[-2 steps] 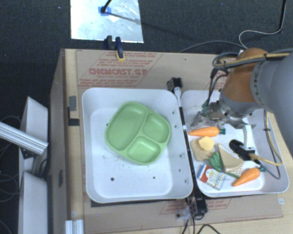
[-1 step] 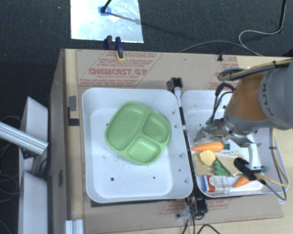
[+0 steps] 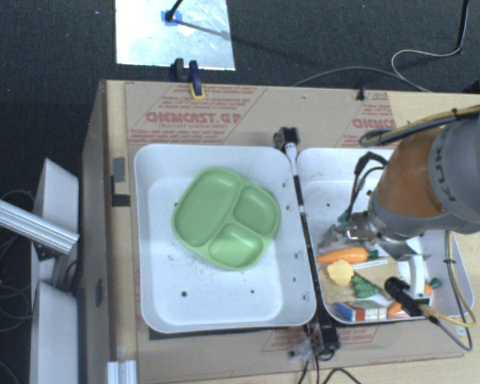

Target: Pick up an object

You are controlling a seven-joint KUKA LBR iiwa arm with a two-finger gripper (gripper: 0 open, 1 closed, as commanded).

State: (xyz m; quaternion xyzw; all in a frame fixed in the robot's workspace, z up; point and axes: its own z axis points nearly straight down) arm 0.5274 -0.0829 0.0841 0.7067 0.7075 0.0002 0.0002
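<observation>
Hand (image 3: 346, 232) low in right bin (image 3: 328, 170), grip state unclear; bench (image 3: 224, 114) on dark carpet (image 3: 40, 70).

Even overhead light, moderately bright. White bins (image 3: 224, 314) slightly washed out, soft shadows. Glare on the shiny floor sheet (image 3: 174, 22) at top. Low resolution, mildly soft, arm (image 3: 456, 174) edges blurred.

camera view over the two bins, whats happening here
A grey and orange robot arm reaches into the right bin, its wrist low over a pile of small toys. An orange carrot and a yellow piece lie just beside it. The left bin holds a green divided plate. No item is visibly lifted.
</observation>
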